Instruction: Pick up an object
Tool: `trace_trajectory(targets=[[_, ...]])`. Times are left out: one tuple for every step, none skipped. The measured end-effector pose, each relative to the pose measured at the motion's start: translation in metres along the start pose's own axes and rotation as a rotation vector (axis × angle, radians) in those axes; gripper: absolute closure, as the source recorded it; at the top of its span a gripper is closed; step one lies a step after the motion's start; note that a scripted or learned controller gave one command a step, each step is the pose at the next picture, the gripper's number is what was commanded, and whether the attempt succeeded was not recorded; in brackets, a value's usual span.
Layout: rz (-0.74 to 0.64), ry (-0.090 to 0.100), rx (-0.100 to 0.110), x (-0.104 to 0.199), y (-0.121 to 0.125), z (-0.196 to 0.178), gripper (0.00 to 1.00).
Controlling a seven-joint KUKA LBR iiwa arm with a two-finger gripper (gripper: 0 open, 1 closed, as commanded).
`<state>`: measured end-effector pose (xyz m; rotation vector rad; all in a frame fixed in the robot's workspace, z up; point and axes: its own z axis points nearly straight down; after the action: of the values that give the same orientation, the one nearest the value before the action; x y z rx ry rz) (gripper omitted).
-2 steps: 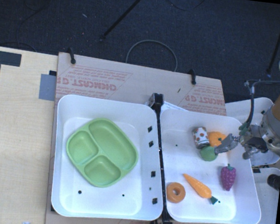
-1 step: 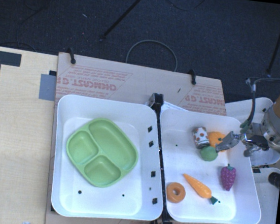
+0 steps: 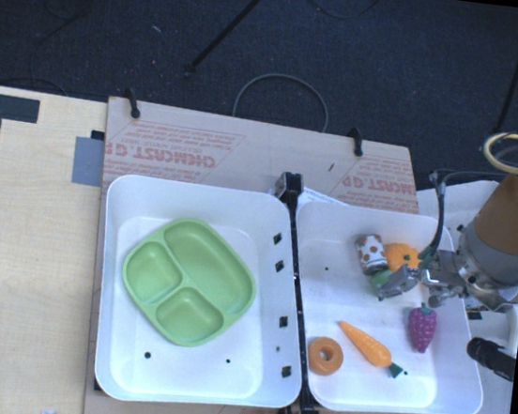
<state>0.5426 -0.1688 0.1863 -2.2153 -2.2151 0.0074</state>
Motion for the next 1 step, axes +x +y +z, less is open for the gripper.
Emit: trace_trajectory(targets=[[0.0,-0.001,-0.002,-0.0047,0.0079,0.0521,0.0]])
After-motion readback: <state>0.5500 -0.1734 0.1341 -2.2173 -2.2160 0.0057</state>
